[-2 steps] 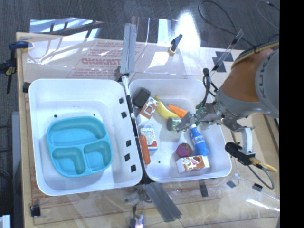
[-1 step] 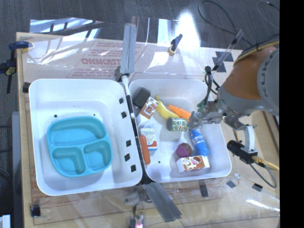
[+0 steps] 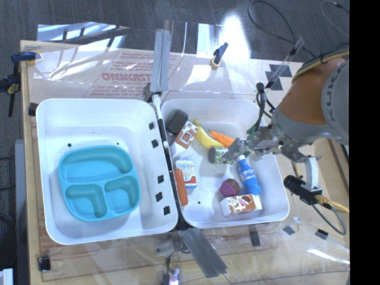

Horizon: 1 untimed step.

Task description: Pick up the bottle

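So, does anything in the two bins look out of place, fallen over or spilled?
Nothing looks spilled or damaged. The blue bottle lies on its side in the right bin, among scattered play food and cartons, some of them tipped over too. The gripper is just above its cap end. The blue tray sits flat in the left bin.

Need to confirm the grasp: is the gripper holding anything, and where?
Cannot be told. The gripper sits just above the bottle, near its cap.
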Each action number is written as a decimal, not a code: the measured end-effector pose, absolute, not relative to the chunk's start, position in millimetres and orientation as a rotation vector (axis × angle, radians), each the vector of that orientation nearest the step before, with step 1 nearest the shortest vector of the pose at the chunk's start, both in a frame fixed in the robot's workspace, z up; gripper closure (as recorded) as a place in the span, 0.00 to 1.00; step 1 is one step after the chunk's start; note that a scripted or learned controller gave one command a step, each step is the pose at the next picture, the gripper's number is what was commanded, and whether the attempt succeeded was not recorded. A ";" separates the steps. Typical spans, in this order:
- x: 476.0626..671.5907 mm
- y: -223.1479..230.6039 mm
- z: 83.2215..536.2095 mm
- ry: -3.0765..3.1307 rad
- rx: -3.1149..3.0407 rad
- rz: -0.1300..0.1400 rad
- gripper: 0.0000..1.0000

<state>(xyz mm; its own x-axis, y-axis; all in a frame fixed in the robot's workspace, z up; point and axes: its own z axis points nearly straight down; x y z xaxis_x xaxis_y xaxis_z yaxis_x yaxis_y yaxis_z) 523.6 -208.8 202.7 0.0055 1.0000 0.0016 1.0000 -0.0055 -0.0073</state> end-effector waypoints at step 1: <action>530.7 -207.3 201.6 -2.323 -2.113 0.002 0.00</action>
